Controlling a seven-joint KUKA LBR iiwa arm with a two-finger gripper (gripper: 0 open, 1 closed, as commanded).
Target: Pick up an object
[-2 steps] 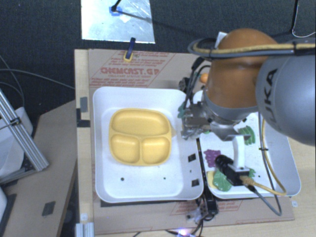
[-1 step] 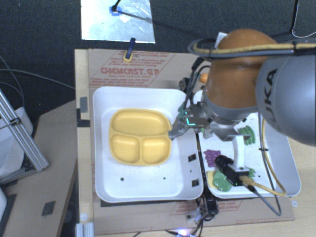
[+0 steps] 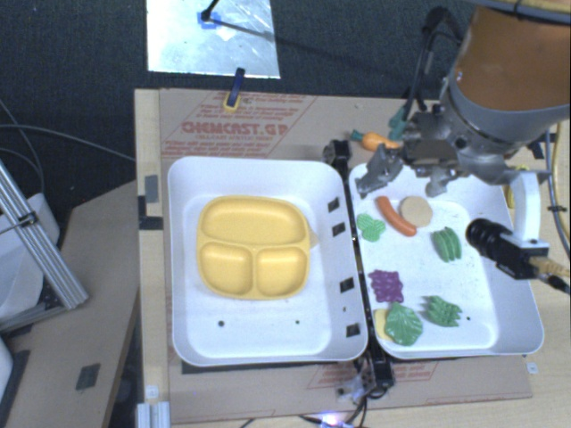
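My gripper (image 3: 404,183) hangs over the far end of the right bin (image 3: 486,306), its two grey fingers (image 3: 371,177) spread open with nothing between them. Just in front of it and lower down lie a red-orange sausage (image 3: 395,215) and a tan round biscuit (image 3: 416,210). Around them in the same bin are a small green leafy piece (image 3: 370,229), a green pickle (image 3: 446,243), purple grapes (image 3: 385,284), a big green leaf (image 3: 404,325) and a dark green piece (image 3: 442,310). An orange carrot (image 3: 375,139) sits at the bin's far rim.
The left bin (image 3: 183,239) holds a yellow divided plate (image 3: 254,246). A black cylinder (image 3: 498,242) on a white bracket juts out from the arm over the right bin's right side. The ridge between the bins (image 3: 350,257) carries black clips.
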